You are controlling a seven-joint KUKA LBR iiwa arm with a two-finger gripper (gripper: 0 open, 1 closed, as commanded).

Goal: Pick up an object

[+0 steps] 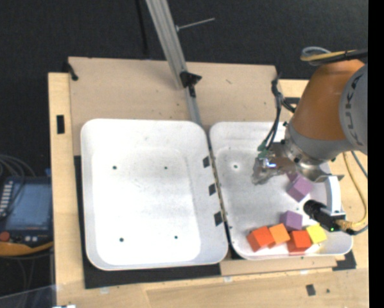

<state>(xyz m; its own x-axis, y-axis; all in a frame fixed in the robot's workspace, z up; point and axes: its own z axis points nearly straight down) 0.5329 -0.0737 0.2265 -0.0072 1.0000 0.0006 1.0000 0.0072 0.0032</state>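
My gripper (pixel 265 170) hangs over the middle of the right bin (pixel 243 191), below the orange wrist band. Nothing shows between its fingers. Just to its right lies a purple block (pixel 300 188), partly under the arm. Along the bin's front edge sit another purple block (pixel 294 220), two orange blocks (pixel 263 237) (pixel 280 233), a red-orange block (pixel 300 239) and a yellow block (pixel 316 234).
The left bin (pixel 144 191) sits beside the right one, with black clips along the shared rim. A metal rail (pixel 169 37) slants down from the top to the bins' rear. Cables and a black connector (pixel 320 213) hang at the right bin's right side.
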